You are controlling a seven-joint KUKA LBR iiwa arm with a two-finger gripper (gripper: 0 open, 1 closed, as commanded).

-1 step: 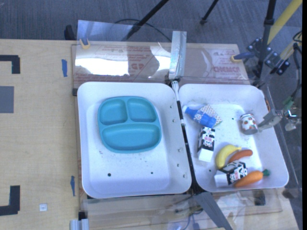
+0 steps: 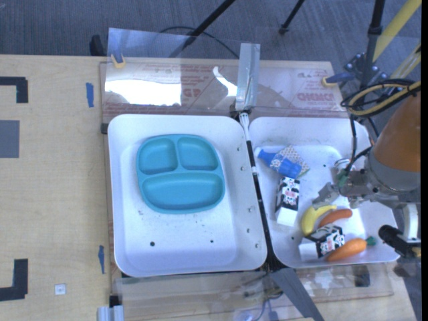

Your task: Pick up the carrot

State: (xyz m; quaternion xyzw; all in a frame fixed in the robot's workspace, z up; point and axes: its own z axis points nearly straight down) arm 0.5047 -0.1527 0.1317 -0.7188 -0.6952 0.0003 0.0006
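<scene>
Carrot (image 2: 346, 249) lies lower right of frame, in right bin (image 2: 304, 256); jaws (image 2: 340, 191) above banana (image 2: 314, 216), state unclear.

Wooden bench (image 2: 53, 199) on grey carpet (image 2: 134, 5), black tripod legs (image 2: 301, 2).

The arm (image 2: 401, 146) is cut off by the right edge. The claw (image 2: 341, 191) is too small and cluttered to judge its fingers. The banana (image 2: 315, 216) lies partly under an orange sausage-like item (image 2: 336, 215). The right bin's (image 2: 314, 131) far right wall is hidden behind the arm.
</scene>
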